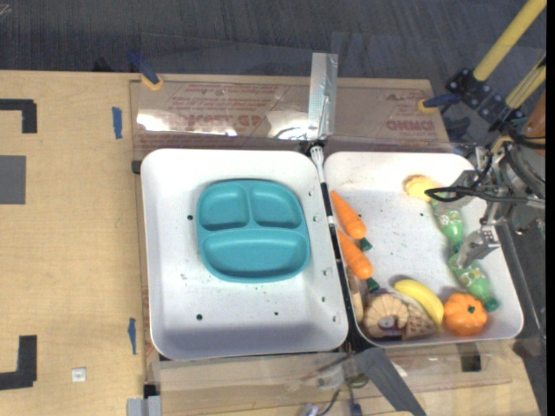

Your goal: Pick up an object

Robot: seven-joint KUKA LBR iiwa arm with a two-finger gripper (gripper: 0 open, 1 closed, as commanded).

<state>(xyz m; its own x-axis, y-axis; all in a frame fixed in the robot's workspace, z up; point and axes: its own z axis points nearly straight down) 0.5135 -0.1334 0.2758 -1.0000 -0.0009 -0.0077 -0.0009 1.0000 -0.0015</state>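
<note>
Camera view: two white bins sit side by side. The left bin (165, 302) carries a teal divided plate (252, 230), set apart from the toys. The right bin (390, 224) collects the candidates for picking — two toy carrots (350, 232) lying end to end along its left wall, a banana (420, 297) beside a round pastry-like toy (392, 315), an orange pumpkin (466, 313) in the near right corner, a small yellow piece (418, 185) up top, and pale green pieces (452, 226) along the right side. The gripper (479, 248) hovers over those green pieces, probably lining up a grasp; how far it is open, I cannot tell, and nothing visibly sits in its grasp.
</note>
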